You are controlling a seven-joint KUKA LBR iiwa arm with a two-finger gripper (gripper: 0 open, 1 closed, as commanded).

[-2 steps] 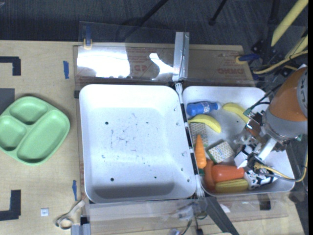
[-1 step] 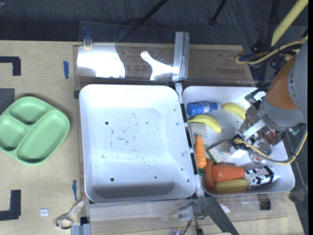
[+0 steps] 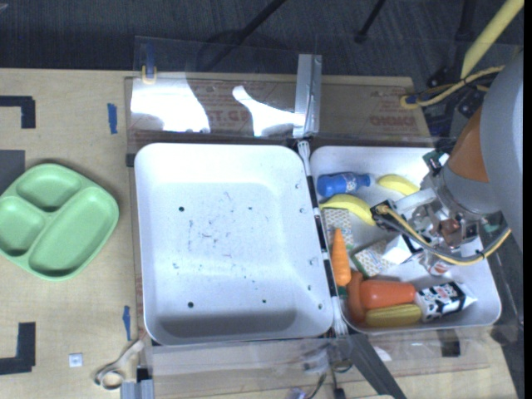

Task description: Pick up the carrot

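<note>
Overhead, pale wooden worktop [image 3: 75, 90] carrying two white bins side by side. Left bin [image 3: 224, 239] bare inside. Right bin [image 3: 490, 306] crowded and partly covered by the grey arm [image 3: 503, 140], reaching in from the right edge, orange band above the wrist, bent down over the bin's middle. Green divided plate [image 3: 54, 220] lying on the worktop, well apart to the left. Pincer [image 3: 416, 227] lost among cables and wrist hardware; state impossible to tell. Carrot [image 3: 340, 258] lying along the right bin's left wall, below a banana [image 3: 349, 207], free of the pincer. Small blue bottle [image 3: 342, 181] near the bin's top corner.
</note>
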